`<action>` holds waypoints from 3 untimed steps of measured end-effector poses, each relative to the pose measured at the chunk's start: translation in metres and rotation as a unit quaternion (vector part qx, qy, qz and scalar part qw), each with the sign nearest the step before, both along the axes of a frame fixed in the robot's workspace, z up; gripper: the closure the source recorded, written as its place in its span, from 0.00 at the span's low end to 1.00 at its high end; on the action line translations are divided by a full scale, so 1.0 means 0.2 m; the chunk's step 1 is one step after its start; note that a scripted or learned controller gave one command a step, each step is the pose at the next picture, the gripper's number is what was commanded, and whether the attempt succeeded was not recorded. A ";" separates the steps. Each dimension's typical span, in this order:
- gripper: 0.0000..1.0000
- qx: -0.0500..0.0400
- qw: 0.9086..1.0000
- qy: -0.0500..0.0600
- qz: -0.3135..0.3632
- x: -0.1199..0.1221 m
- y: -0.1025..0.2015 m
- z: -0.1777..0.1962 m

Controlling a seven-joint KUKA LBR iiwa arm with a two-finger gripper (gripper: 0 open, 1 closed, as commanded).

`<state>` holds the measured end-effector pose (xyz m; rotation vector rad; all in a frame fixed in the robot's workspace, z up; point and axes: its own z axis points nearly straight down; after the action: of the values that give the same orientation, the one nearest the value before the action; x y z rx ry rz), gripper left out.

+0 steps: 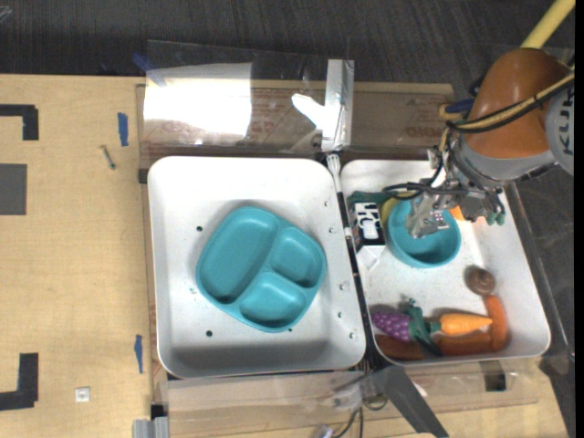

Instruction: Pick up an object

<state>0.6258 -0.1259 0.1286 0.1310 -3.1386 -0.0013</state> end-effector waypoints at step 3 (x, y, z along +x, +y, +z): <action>0.00 0.000 0.999 0.008 0.033 0.19 -0.13 -0.16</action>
<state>0.6640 -0.1513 0.0973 0.2344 -3.1172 -0.0028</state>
